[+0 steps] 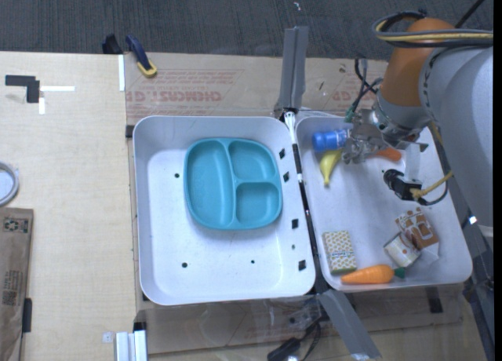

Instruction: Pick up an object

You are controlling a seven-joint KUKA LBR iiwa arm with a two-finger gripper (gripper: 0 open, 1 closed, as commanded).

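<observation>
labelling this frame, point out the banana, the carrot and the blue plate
banana (328,166): camera view, middle of the yellow peel
carrot (367,275): camera view, middle of the orange body
blue plate (212,171): camera view, large left compartment

Bright, even overhead light; the white bins (149,218) glare slightly, shadows stay soft and short, focus is mildly soft throughout, and the floor at twelve o'clock is dim.

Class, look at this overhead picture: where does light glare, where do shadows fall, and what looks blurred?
Camera view: even light, mild glare on the white bins' rims; soft shadow beside the blue tray; the gripper area near the banana looks cluttered and slightly soft.
</observation>
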